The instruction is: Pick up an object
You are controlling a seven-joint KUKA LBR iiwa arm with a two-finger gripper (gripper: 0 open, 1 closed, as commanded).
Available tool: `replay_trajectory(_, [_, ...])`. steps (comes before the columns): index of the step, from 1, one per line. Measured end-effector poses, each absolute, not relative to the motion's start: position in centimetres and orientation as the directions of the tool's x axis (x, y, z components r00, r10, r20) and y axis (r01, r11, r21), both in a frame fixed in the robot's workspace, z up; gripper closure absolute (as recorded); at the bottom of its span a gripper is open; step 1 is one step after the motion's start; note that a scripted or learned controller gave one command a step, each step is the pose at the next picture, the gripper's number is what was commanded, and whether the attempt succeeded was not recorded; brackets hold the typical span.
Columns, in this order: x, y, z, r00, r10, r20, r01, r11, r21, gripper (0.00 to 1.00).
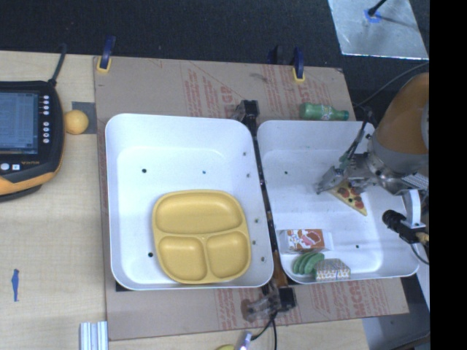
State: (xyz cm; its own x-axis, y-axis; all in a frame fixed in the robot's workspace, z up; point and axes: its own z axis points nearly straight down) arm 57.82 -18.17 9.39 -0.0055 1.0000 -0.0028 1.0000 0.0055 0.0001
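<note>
In the right-hand bin (292,144), the robot arm (400,126) reaches in from the right edge and brings its gripper (337,181) down over a toy pizza slice (352,197), a yellow wedge dotted red that lies flat on the white floor near the bin's middle. The metal fingers (326,183) stand spread to the left of the slice's upper end, just beside or touching it, and nothing sits between them; whether they touch the slice cannot be told from this angle. Toward the near wall of the same bin, well below the slice, lies a small red and white packet (304,239), and just under it a green vegetable toy (306,262) rests against a small grey block (332,272) at the bin's front edge. Left of this bin, touching it along a shared black seam, the second white bin (131,152) holds a yellow divided plate (202,235) in its front half, with three compartments facing up. Beyond the far rim of the right-hand bin, a green bottle (323,111) lies on its side on the brown board (182,86). Far to the left of both bins, a black and orange handheld control pad (25,137) rests on the wooden bench with a yellow ball (76,121) beside it.
</note>
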Motion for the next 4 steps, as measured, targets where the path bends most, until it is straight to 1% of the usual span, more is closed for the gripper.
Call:
replay_trajectory(1, [63.4, -21.2, 18.6, -0.004, 1.000, 0.000, 1.000, 0.004, 0.000, 0.00])
replay_trajectory(2, [59.1, -20.5, 9.1, -0.005, 1.000, 0.000, 1.000, 0.005, -0.005, 0.00])
replay_trajectory(3, [59.4, -20.6, 10.6, -0.008, 1.000, -0.003, 1.000, 0.008, 0.003, 1.00])
replay_trajectory(4, [58.7, -21.2, 22.7, -0.003, 1.000, -0.001, 1.000, 0.003, 0.000, 1.00])
